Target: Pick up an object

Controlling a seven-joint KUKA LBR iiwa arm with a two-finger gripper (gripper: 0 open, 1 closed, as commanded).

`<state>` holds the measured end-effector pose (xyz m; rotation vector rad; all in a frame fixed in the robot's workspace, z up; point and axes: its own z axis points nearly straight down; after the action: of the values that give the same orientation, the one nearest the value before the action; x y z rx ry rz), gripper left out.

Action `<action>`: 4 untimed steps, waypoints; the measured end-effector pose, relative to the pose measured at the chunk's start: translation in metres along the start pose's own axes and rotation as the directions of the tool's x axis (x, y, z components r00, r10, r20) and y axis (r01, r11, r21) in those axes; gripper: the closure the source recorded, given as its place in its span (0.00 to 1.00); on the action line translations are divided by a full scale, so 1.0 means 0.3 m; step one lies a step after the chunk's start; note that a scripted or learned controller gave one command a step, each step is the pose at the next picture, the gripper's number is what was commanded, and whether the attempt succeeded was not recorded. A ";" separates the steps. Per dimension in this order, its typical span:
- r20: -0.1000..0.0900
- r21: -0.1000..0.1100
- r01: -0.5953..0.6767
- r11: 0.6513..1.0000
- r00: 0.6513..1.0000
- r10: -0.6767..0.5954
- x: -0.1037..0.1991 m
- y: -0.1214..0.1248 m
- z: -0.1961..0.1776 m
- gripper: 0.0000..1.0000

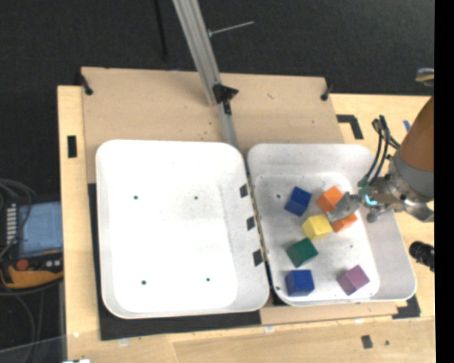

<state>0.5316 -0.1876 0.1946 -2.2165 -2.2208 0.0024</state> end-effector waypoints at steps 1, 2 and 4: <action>0.001 -0.005 0.000 1.000 1.000 0.000 0.000 0.004 -0.009 0.00; 0.003 0.000 -0.003 1.000 1.000 0.003 -0.011 -0.007 0.133 0.00; 0.007 -0.026 -0.005 1.000 1.000 0.005 -0.024 0.017 0.191 1.00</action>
<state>0.5364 -0.1946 0.1373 -2.2383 -2.2312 -0.0184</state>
